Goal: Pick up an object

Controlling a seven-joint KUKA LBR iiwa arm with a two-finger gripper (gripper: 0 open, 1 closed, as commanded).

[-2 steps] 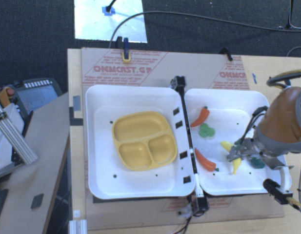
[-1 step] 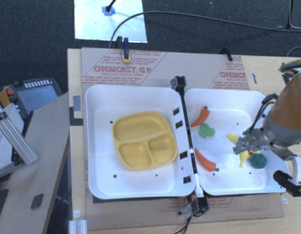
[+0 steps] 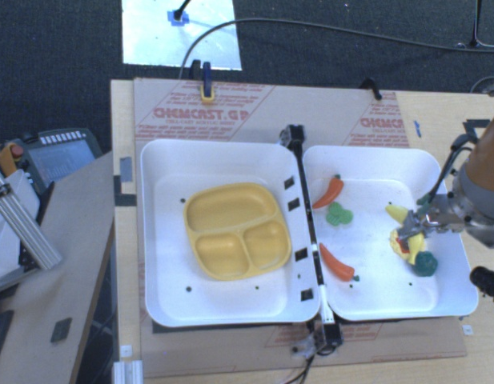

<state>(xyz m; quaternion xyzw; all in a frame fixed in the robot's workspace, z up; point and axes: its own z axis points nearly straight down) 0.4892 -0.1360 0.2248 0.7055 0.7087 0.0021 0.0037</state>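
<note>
In the right bin (image 3: 375, 306) lie two orange carrots, one near the top left (image 3: 330, 191) and one near the lower left (image 3: 336, 263). A small green broccoli piece (image 3: 339, 214) rests between them. On the right side sit a yellow banana piece (image 3: 397, 213), a yellow and red toy (image 3: 410, 246) and a dark green broccoli (image 3: 426, 264). My gripper (image 3: 412, 232) reaches in from the right and hangs right over the yellow and red toy, its fingertips at that toy's top.
The left bin (image 3: 162, 214) holds a yellow three-compartment tray (image 3: 234, 229). A black divider (image 3: 304, 222) with clips runs between the bins. A teach pendant (image 3: 58, 158) and metal rail (image 3: 22, 222) sit off the bench at left.
</note>
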